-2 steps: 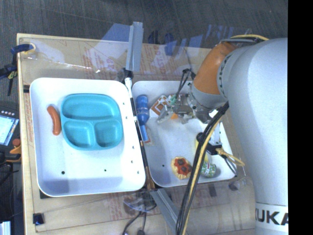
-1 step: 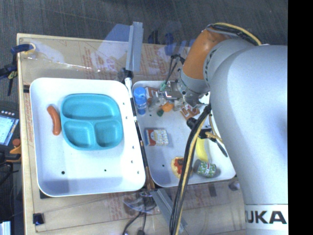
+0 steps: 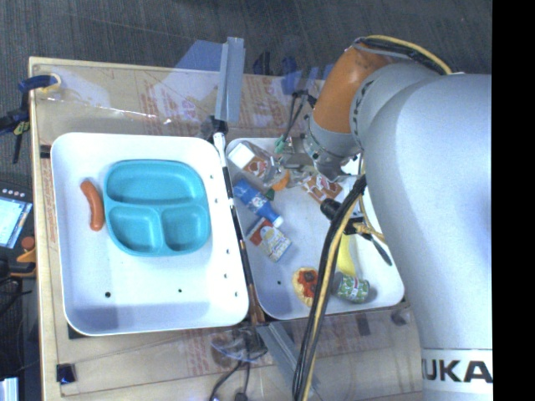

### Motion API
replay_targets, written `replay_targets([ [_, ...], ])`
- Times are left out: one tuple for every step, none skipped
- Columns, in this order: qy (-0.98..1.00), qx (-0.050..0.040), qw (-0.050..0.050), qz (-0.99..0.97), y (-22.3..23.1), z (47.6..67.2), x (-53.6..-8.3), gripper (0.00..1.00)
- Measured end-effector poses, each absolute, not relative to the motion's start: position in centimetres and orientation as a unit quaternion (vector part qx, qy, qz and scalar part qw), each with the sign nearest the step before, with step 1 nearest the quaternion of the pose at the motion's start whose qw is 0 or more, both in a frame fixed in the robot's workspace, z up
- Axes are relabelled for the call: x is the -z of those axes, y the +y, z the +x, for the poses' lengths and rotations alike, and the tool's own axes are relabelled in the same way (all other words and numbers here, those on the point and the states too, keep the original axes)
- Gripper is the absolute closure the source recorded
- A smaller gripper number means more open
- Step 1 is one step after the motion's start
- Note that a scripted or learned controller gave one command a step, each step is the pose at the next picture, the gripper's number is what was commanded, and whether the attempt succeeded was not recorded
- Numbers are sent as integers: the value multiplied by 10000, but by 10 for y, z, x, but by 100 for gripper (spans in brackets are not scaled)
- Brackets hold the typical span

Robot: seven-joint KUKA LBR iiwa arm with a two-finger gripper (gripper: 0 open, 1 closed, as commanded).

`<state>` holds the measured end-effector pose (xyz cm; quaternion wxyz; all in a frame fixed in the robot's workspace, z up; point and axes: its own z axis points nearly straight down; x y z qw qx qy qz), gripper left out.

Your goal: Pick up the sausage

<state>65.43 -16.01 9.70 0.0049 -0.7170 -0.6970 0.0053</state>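
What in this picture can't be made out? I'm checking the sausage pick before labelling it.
- Gripper, camera view: the wrist and cluttered items around it blur its tip, so its state is unclear.
- Right bin: the arm covers its right side and whatever lies there.
- Small packets in the right bin: too small and blurred to identify.
- The sausage is plain, in the left bin beside the blue tray.

Orange-red sausage lying on a white bin, turquoise tray beside it; right of centre, a blue packet, grey arm with its orange band.
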Motion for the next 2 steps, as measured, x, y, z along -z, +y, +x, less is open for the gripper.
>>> replay_targets([
  [-6974, -54, 52, -7166, -159, 654, -97, 0],
  [-7022, -33, 38, -7120, -182, 655, -89, 0],
])
